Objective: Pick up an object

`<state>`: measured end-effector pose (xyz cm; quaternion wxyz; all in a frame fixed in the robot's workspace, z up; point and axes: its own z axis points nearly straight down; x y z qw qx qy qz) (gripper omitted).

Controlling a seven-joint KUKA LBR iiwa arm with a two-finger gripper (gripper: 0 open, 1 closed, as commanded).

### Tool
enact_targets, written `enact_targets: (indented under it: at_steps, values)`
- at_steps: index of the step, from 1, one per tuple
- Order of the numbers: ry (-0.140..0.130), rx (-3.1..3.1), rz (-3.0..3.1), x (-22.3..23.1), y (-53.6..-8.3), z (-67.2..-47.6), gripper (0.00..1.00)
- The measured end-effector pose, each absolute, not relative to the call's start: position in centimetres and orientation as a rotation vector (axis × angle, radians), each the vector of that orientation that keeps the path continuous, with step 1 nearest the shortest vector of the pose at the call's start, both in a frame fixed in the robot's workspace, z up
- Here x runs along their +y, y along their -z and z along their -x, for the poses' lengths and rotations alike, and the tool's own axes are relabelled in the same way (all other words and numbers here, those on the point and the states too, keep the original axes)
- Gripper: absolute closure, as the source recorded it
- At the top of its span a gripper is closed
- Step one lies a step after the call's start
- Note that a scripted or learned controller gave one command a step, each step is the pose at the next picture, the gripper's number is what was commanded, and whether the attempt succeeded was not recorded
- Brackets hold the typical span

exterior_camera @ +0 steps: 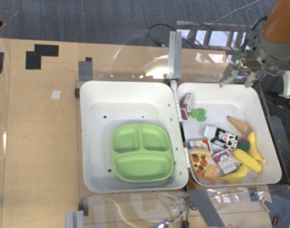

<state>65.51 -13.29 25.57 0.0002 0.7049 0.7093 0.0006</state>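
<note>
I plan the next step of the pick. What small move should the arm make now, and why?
Probably lower the gripper toward the ice cream cone. It hovers above the right bin's far rim holding nothing, and the cone lies apart from the crowded toys.

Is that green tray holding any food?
No. The green tray lies flat in the left bin, and all three compartments show bare green.

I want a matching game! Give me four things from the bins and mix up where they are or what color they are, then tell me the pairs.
Things:
1. divided plate
2. bananas
3. ice cream cone
4. gripper

Clues:
A. yellow, in the right bin's near right corner
B. above the right bin's far edge
C. green, lying in the left bin
D. tan, pointed, right bin, farther back than the bananas

Pairs: 1-C, 2-A, 3-D, 4-B
</note>
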Motion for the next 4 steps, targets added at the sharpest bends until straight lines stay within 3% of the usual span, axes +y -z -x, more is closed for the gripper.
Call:
enact_targets:
  at_steps: [1,2,3,4]
  values:
    - [0.001,2.244,-2.201,-14.2,-12.7,-62.4,0.0]
    - [-0.015,2.35,-2.068,-15.0,-8.9,-56.7,0.0]
    - [-0.024,2.368,-2.076,-19.2,-8.9,-62.8,0.0]
    - [-0.015,2.357,-2.062,-18.0,-8.9,-54.4,0.0]
